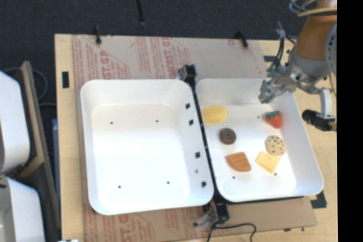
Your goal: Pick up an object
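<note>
The right bin [300, 178] holds several small food toys: a yellow oval piece [214, 115], a dark brown round piece [227, 136], an orange-brown wedge [239, 162], a yellow cheese block [267, 162], a speckled cookie [275, 145] and a red strawberry-like piece [274, 119]. My gripper [267, 94] hangs over the bin's far right part, just above and left of the red piece. Nothing shows between its fingers.
The left bin [91, 122] lies beside the right one, with a black divider rail [197, 133] between them. Both rest on a cardboard sheet [142, 56] on the bench. White equipment [14, 133] stands at the left edge.
</note>
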`<control>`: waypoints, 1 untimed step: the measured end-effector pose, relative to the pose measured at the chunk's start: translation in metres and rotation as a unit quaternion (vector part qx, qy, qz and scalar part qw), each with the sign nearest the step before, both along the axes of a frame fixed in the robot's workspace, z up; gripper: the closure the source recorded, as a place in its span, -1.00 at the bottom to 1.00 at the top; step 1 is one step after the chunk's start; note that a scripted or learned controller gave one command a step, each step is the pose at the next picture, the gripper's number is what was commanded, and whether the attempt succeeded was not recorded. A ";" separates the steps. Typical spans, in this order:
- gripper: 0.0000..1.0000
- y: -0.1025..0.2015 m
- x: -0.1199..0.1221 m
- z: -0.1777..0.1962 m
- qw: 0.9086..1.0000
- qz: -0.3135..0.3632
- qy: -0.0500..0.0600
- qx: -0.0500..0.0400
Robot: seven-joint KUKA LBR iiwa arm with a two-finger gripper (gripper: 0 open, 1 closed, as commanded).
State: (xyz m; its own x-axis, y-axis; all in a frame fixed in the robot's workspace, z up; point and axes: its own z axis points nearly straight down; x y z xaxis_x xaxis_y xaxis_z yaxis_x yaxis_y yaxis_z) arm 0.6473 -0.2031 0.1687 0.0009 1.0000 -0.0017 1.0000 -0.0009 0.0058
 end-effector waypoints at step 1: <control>1.00 0.004 0.009 0.058 1.000 0.000 0.000 0.000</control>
